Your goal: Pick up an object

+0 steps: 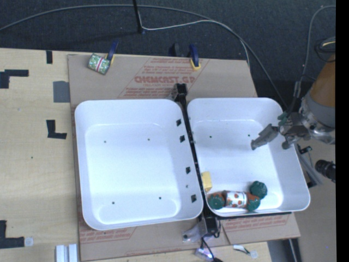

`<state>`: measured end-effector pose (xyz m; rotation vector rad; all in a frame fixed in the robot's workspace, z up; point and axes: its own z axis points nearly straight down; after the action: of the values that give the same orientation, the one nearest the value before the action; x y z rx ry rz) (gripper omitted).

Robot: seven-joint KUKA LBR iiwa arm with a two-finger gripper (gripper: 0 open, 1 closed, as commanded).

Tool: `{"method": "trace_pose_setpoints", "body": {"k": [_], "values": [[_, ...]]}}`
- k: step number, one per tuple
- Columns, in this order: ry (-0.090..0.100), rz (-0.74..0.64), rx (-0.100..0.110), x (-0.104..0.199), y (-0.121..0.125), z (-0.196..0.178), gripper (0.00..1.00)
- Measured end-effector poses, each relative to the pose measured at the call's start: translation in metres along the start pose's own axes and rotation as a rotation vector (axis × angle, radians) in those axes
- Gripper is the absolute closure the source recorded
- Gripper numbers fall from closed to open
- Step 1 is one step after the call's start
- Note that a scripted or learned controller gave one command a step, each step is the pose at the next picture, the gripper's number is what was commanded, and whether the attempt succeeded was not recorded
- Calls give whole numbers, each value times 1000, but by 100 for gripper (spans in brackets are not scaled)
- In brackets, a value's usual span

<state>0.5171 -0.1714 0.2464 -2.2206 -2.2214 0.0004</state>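
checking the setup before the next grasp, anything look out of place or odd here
One thing: a small green-patterned block lies outside both bins, on the cardboard sheet near its far left corner. The other objects sit bunched in the right bin along its near wall. Nothing looks spilled or damaged.

We are looking at a robotics lab or test cell, not a home. Two plain white bins (131, 162) sit side by side on a printed cardboard sheet (163, 81) that is clamped to the wooden counter (27, 146) with blue and yellow spring clamps (194, 56). Black tape marks (52, 129) dot the counter, loose cables (180, 18) trail across dark carpet (65, 10), and a grey industrial arm (319, 111) with an orange band reaches in from the side.
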Motion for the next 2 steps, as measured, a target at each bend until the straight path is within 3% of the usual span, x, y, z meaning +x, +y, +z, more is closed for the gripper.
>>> {"method": "trace_pose_setpoints", "body": {"k": [1,2], "values": [[3,3,12,-50,3,135,0],[0,-1,0,-6,-33,162,0]]}}
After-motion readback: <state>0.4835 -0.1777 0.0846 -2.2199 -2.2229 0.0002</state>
